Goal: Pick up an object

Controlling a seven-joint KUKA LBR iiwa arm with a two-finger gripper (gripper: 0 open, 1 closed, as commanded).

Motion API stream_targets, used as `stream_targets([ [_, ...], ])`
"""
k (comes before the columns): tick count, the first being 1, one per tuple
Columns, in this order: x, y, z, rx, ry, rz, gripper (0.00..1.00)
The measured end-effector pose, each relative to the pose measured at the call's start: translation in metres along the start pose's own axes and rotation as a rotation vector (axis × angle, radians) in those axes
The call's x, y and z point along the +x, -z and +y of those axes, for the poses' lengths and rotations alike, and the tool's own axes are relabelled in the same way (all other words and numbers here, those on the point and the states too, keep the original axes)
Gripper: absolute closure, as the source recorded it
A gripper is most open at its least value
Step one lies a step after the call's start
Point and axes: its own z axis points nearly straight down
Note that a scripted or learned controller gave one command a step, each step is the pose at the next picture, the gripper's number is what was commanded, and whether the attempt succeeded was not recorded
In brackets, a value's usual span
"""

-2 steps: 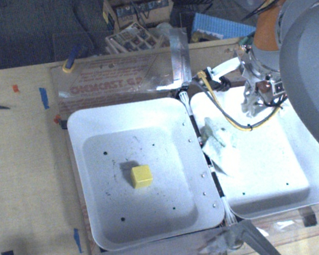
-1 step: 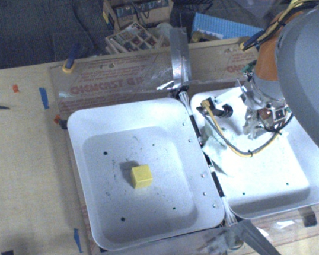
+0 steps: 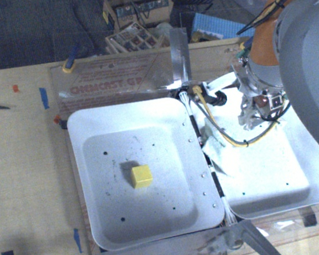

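The gripper (image 3: 257, 111) hangs well apart from the yellow block (image 3: 142, 176), over the neighbouring bin (image 3: 312, 181); I cannot tell its state. A blind descent here likely grabs nothing.

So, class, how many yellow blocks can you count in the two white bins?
1. The yellow block lies near the middle of the left bin. The arm covers part of the right bin, so something could be hidden there.
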Motion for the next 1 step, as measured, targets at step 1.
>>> stream_targets([
  [1, -0.0001, 0.0098, 0.0019, 0.000, -0.004, 0.002, 1.00],
])
